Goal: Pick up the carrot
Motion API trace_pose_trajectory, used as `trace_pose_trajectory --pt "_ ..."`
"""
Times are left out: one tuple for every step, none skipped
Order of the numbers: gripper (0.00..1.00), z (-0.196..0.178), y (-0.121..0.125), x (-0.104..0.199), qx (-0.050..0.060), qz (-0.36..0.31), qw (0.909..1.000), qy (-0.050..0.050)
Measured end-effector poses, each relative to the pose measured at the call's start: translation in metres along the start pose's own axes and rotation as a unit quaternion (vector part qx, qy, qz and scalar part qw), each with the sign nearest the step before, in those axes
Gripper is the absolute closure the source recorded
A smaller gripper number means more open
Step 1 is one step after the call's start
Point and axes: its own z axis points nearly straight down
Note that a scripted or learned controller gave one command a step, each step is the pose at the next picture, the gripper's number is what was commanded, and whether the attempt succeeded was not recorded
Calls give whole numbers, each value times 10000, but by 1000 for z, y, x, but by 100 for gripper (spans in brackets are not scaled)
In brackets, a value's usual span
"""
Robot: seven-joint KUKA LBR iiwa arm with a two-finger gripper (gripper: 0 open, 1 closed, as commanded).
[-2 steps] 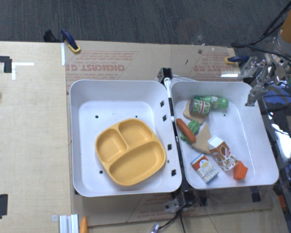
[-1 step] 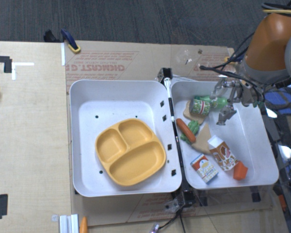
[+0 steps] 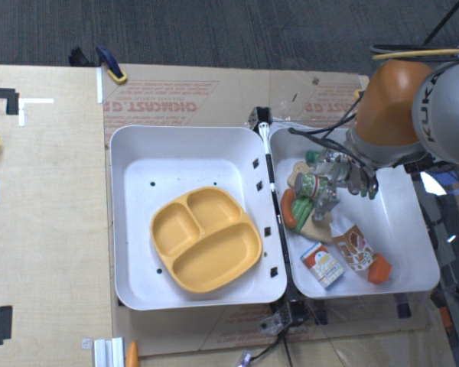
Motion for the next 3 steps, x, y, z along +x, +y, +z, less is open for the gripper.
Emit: trace_pose_trajectory --pt "0 -96 29 114 -13 -1958 9806 40" --pt "0 -96 117 118 -11 -1196 9928 37" --pt "0 -96 87 103 -3 -635 9980 37"
